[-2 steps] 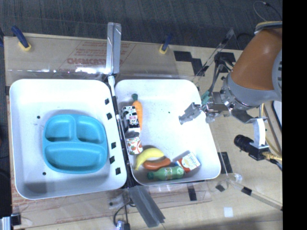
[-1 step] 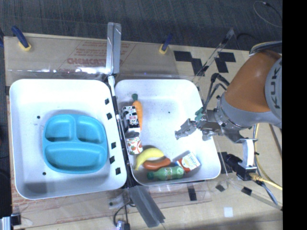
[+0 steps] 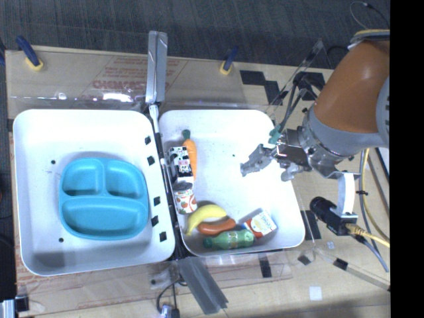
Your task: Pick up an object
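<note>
**Desk:** What is there to pick up, and where does it lie?

**Photographer:** The objects crowd the left wall and near edge of the right bin. A carrot lies along the left wall, its green top toward the far rim. Just beside it sits a small black-and-white carton, and below that a small can with a red label. Along the near edge, a banana curves over a red sausage-shaped piece; a green bottle lies on its side just in front of them, and a small red-and-white box rests tilted at the bottle's right end.

**Desk:** And the claw?

**Photographer:** The gripper hangs over the bare white floor of the right bin, toward its right side, well apart from the carrot and from the pile at the near edge. Its grey fingers point leftward into the bin. Nothing shows between them and they touch none of the objects. How wide they stand cannot be told from this angle.

**Desk:** The rest of the bench?

**Photographer:** The arm, grey with its orange band, reaches in from the right over the bin's rim. The left bin holds a blue divided tray lying flat near its middle. A metal divider rises between the two bins at the far side.
</note>
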`<state>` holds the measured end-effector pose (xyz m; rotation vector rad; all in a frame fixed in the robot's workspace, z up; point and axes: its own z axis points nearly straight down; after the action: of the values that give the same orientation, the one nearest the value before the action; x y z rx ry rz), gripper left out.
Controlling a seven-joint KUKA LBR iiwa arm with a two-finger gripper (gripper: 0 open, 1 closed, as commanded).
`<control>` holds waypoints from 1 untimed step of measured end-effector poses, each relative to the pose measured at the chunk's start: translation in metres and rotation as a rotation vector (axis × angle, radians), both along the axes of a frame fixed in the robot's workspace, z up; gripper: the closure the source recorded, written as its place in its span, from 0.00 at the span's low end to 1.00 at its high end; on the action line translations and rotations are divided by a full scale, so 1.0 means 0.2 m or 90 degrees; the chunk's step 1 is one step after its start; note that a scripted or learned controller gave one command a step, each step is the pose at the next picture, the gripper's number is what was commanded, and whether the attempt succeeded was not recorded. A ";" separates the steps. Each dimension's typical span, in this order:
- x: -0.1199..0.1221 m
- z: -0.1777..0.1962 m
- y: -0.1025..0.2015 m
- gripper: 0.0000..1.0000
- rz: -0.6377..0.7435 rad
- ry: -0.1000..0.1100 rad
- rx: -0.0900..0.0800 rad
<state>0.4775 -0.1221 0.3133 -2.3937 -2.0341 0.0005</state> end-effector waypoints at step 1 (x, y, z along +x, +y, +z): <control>0.42 -0.51 0.12 0.00 0.101 0.003 0.000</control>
<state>0.5620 -0.0989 0.2106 -2.2216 -2.2153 0.0063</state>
